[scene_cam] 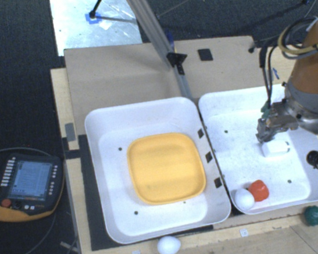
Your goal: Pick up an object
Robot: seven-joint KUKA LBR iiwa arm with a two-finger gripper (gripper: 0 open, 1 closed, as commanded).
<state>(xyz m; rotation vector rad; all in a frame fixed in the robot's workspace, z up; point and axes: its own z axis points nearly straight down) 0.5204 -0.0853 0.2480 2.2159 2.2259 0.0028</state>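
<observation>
Tan board table (122,76) on dark carpet, carrying two shallow white plastic bins side by side.

Item 1: small white rectangular block (275,149), matte, flat-faced, lying on the floor of the right white bin (227,114), toward its right side. It sits directly under the grey two-finger gripper (268,130), which hangs just above it or touches it; which, cannot be told. Whether the jaws are open or closed cannot be told from this angle, and nothing is seen held in them.

Item 2: orange rounded cap-like object (259,190), glossy, at the near edge of the same bin, touching item 3.

Item 3: white smooth ball (244,199), in the near left corner.

Item 4: yellow square plate with rounded corners (166,167), shallow, smooth plastic, centred in the left white bin (108,160).

Handling note: the block appears the likeliest target. A good grasp would likely need the jaws to straddle its shorter sides squarely and descend fully before closing, since a low, smooth piece can slip out or be pushed flat.

Outside the bins: white egg-shaped object (169,246) and dark green ball (313,215) on the near table edge; orange-cased control pendant (25,187) on the carpet at left.
</observation>
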